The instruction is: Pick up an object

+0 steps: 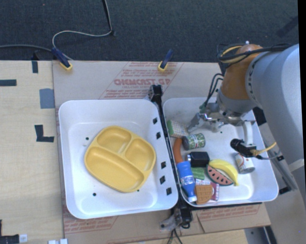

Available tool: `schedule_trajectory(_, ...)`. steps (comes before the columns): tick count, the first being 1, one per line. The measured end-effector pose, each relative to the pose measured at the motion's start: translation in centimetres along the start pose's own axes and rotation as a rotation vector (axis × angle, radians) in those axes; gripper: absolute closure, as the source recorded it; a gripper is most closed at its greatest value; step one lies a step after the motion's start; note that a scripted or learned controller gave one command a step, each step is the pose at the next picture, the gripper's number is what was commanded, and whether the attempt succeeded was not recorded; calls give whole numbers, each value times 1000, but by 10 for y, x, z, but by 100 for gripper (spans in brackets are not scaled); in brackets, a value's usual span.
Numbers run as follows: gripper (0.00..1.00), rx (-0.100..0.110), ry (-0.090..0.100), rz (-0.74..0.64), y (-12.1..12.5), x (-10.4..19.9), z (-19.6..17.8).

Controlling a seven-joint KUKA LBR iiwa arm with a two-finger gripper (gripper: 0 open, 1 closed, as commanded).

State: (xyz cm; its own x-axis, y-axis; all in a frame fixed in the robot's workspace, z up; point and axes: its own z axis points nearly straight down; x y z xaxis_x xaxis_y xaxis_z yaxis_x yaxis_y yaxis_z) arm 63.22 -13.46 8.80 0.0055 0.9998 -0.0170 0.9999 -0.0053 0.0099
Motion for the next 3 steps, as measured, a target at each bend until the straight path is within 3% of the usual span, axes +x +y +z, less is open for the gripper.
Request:
schedule_trajectory(1,0,9,14,-5,-24,16,2)
schedule_trajectory(2,0,8,15,-6,-69,13,1)
schedule_trajectory(3,100,5,15,-6,-68,13,-9)
